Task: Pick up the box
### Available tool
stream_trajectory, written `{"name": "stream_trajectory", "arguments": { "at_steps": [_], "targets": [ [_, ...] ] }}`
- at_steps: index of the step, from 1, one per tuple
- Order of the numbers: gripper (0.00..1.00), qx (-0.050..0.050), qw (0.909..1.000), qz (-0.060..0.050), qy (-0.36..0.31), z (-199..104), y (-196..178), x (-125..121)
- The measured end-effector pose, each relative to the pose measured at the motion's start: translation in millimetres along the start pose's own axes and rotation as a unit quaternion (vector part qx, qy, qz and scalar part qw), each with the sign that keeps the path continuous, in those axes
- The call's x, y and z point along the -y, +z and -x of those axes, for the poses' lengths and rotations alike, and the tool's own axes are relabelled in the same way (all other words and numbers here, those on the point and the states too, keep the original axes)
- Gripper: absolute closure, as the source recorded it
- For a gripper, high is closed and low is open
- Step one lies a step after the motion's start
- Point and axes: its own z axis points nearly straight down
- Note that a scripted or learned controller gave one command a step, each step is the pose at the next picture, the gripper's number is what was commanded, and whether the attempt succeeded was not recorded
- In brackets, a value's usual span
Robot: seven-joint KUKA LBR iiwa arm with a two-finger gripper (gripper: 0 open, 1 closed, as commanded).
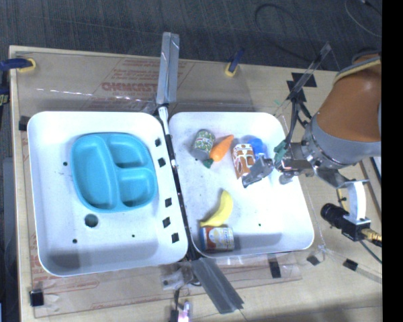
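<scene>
Whether the jaws are spread or pressed together cannot be told as the grey two-finger gripper touches the one small orange-and-white printed box in the right white bin, among one yellow banana, one orange carrot, and one labelled can.

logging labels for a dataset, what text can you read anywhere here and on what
Red print on the bench behind the bins: too blurred to read.
Box by the gripper: orange and white pattern, no letters legible.
Can: label too small to read.
Round patterned item: no readable text.
</scene>
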Motion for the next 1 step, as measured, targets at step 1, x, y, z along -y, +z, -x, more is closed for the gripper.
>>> {"name": "stream_trajectory", "arguments": {
  "at_steps": [1],
  "targets": [
    [0.00, 0.003, 0.9978, 0.006, -0.065, -70.6, 133.1, -52.5]
  ]
}}
